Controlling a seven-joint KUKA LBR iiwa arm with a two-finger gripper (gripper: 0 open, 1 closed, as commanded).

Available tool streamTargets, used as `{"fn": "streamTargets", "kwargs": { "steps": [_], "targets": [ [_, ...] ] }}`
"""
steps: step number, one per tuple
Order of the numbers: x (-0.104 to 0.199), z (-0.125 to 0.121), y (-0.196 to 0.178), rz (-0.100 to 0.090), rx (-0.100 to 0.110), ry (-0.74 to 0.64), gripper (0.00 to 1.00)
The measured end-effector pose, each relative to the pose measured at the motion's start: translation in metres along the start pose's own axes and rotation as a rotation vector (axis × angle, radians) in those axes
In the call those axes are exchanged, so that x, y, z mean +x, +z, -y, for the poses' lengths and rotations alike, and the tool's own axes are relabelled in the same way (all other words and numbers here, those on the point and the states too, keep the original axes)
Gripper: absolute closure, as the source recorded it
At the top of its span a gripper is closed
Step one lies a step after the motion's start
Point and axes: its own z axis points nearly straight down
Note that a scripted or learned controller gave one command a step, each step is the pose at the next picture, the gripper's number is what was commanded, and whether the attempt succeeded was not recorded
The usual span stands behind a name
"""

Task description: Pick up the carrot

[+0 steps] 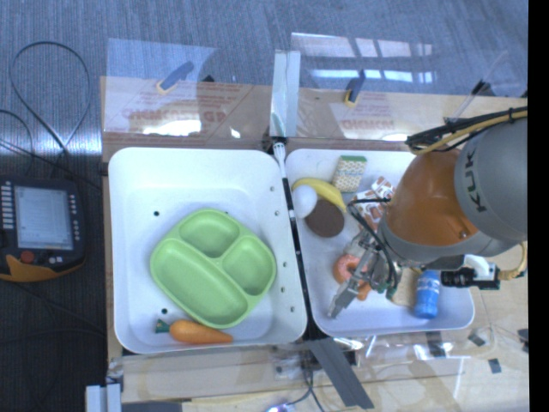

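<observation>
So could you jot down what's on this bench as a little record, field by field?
target: orange carrot with green top, left bin, lying by the near wall
beside it: green three-part plastic plate
left bin: shallow white tray
right bin: shallow white tray, holding yellow banana, blue bottle and other small items
gripper: over the right bin, away from the carrot

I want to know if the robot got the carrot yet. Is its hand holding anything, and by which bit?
It cannot be told. The hand is low in the right bin, while the carrot lies in the left bin beside the green plate.
</observation>
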Motion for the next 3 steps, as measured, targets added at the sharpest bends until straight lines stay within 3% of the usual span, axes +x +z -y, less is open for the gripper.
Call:
{"fn": "streamTargets", "kwargs": {
  "steps": [1,2,3],
  "targets": [
    [-0.002,-0.001,-0.012,0.003,-0.001,-0.001,1.0],
    [0.043,-0.057,-0.098,-0.008,0.0,0.045,1.0],
    [0.033,-0.041,-0.22,-0.002,0.0,-0.033,1.0]
  ]
}}
